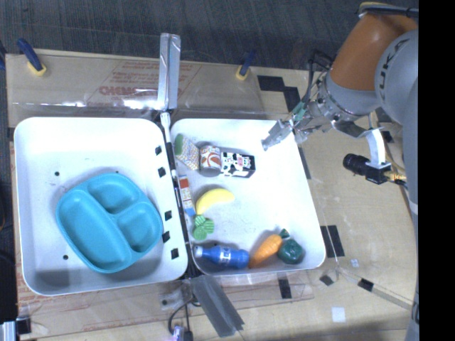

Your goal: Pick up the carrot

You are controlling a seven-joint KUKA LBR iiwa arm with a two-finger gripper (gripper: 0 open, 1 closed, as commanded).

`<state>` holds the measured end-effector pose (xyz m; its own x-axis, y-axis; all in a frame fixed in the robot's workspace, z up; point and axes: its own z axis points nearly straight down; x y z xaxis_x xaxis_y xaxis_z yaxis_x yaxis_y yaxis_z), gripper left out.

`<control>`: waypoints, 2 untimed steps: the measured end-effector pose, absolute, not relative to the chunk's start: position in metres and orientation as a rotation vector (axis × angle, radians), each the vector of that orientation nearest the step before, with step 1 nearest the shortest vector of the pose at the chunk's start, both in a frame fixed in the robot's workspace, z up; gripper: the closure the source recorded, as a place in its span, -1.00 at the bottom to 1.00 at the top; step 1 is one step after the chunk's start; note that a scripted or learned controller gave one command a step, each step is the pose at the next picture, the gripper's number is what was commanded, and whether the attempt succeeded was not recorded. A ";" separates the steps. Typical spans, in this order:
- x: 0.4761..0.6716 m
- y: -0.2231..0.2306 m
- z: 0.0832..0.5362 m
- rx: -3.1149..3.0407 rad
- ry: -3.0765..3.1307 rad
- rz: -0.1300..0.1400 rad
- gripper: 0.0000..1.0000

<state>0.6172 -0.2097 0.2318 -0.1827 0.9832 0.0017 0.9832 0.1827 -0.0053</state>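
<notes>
The carrot [265, 247] lies near the front of the right bin [284, 183]. It is orange and it sits tilted. A blue bottle [221, 256] lies just beside it on one side, and a dark green toy [290, 251] sits on its other side, touching it. A yellow banana [213, 199] is in the middle of the same bin, with a small green toy [203, 226] a bit below it. A black and white carton [235, 163] lies near the back of the bin, next to a brown can [209, 159]. The gripper [274, 138] hangs over the back right corner of that bin, far from the carrot. Nothing is between its fingers, and it is too small to tell if they are apart or together. A blue tray [106, 222] rests in the left bin [43, 148].
</notes>
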 end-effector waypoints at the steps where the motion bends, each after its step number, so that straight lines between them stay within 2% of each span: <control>1: 0.556 -0.210 0.229 -2.004 -2.414 0.004 -1.00; 2: 0.495 -0.210 0.109 -1.981 -2.429 0.004 -1.00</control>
<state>0.4947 -0.2105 0.1086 -0.2011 0.9796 0.0036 0.9795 0.2011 -0.0061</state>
